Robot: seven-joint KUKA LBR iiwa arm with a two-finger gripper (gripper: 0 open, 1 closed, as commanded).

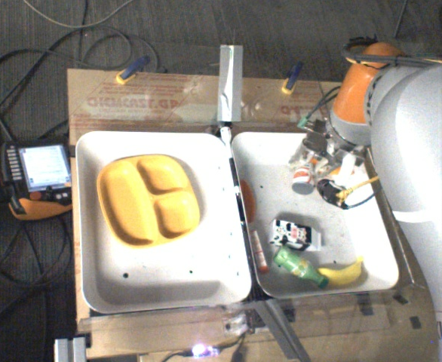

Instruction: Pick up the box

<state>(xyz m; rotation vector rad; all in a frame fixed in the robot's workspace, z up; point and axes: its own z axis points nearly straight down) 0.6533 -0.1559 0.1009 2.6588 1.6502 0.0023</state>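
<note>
The box [293, 234] is small, black and white with a printed pattern, and lies flat in the lower middle of the right bin [274, 157]. My gripper [305, 173] hangs over the upper right part of that bin, well above and slightly right of the box and apart from it. The grey arm with its orange band [355, 96] comes in from the right, with cables and a black fitting [331, 191] beside the wrist. Nothing of the box is hidden.
A green bottle [299, 268] and a banana [343, 272] lie just below the box. A red marker [259, 250] and an orange-red object [245, 194] rest along the right bin's left wall. The left bin [93, 277] holds a yellow divided tray [150, 198].
</note>
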